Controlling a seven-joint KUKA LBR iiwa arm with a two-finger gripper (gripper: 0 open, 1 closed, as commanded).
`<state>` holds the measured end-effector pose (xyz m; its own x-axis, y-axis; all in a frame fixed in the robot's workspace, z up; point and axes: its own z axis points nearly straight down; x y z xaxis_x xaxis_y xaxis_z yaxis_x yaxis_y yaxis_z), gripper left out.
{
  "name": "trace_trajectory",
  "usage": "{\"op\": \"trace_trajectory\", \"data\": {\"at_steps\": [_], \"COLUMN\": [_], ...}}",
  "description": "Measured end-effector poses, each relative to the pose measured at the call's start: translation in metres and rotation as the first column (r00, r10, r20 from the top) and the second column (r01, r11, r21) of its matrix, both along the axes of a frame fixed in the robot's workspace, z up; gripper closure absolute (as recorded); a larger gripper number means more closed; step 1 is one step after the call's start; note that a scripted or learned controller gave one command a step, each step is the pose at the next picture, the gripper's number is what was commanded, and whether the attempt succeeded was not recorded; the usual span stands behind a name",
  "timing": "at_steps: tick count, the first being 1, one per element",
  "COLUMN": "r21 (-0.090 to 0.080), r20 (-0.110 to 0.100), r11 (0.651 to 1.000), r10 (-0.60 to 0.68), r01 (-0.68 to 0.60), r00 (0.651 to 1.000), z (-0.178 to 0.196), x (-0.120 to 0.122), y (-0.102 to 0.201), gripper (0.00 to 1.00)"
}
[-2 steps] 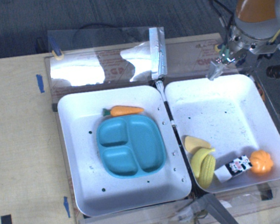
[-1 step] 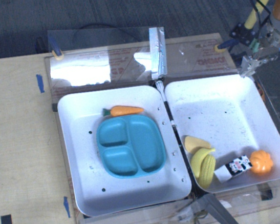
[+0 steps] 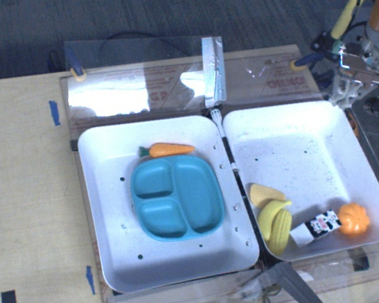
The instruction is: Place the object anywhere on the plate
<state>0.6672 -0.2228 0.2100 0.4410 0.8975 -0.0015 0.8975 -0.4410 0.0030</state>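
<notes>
Two shallow white bins sit side by side at centre frame, the left bin (image 3: 106,208) and the right bin (image 3: 301,145). A sectioned blue plastic plate (image 3: 177,196) fills the left bin's middle, an orange toy carrot (image 3: 168,149) touching its upper edge. Along the right bin's lower edge lie a yellow toy corn cob (image 3: 275,225), a yellow wedge (image 3: 264,193), a small white bottle with black patches (image 3: 317,227) and a little orange pumpkin (image 3: 354,219). The gripper (image 3: 350,86) hangs at upper right; I cannot tell its state.
</notes>
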Motion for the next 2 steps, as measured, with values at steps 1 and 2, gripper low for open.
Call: {"op": "trace_trajectory", "data": {"at_steps": [1, 2], "r21": [0.006, 0.001], "r20": [-0.008, 0.002], "r11": [0.981, 0.989], "r10": [0.194, -0.15], "r01": [-0.194, 0.15], "r00": [0.981, 0.989], "z": [-0.08, -0.05], "x": [-0.001, 0.0], "y": [0.053, 0.043], "gripper": [1.0, 1.0]}}
